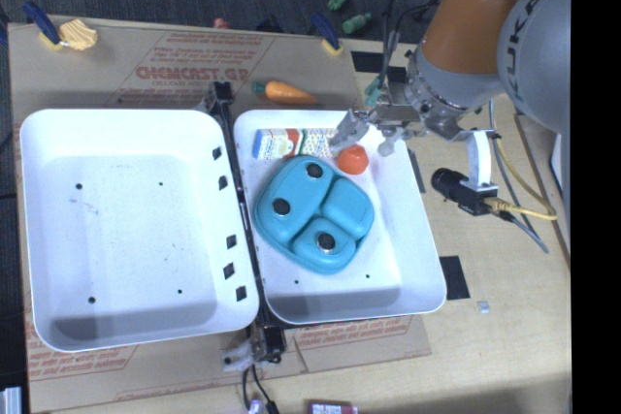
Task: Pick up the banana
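Your gripper point(367, 139) is hanging over the right bin's point(330, 305) back corner, fingers spread apart, straddling the red ball point(353, 160), probably lining up a grab.

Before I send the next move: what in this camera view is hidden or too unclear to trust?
- Banana: nothing in the right bin reads clearly as one; it may lie under the blue tray or the gripper.
- Gripper: its fingers blur into the bin's far rim, so their state is unreadable.
- Orange ball: partly covered by the gripper; contact unclear.
- Packet: its print is too small to read.
- Arm: cut off by the top edge.
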Controlling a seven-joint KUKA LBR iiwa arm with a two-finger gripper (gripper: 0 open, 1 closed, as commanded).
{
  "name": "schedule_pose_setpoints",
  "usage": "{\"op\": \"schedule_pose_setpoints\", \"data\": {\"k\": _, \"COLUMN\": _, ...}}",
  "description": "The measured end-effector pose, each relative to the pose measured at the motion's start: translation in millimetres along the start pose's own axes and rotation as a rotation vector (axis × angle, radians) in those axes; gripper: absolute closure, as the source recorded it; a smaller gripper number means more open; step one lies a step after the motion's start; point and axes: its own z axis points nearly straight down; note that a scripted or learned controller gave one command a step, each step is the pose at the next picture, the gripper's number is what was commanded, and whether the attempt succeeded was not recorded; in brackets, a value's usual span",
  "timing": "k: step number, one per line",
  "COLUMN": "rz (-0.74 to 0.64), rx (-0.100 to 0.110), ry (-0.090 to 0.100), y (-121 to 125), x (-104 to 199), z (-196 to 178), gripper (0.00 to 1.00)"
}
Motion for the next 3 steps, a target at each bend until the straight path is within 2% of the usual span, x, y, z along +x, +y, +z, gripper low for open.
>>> {"op": "schedule_pose_setpoints", "data": {"k": 1, "rz": 0.068, "rx": -0.002, "ry": 0.000, "y": 11.8, "x": 71.0, "z": -81.0, "gripper": 0.00}}
{"op": "schedule_pose_setpoints", "data": {"k": 2, "rz": 0.168, "rx": 0.001, "ry": 0.000, "y": -41.2, "x": 133.0, "z": -74.6, "gripper": 0.00}}
{"op": "schedule_pose_setpoints", "data": {"k": 3, "rz": 0.301, "rx": 0.002, "ry": -0.001, "y": -78.7, "x": 210.2, "z": -72.6, "gripper": 0.00}}
